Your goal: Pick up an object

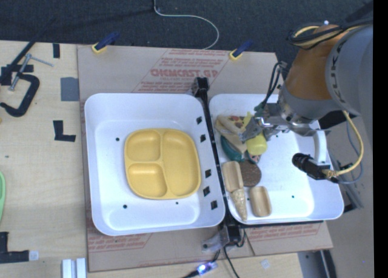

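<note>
Hand [253, 130] hangs over the right bin [303, 204]; its grip I cannot tell. Yellow-green object [257, 145] sits just beneath among clutter, so descend straight and close squarely on it

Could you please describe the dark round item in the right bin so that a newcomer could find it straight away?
Start at the right bin, the one the arm reaches into. Along its left side lies a cluster of toy food; the brown disc sits just below the yellow piece, right of a tan bread stick. It alone is dark, flat and round.
</note>
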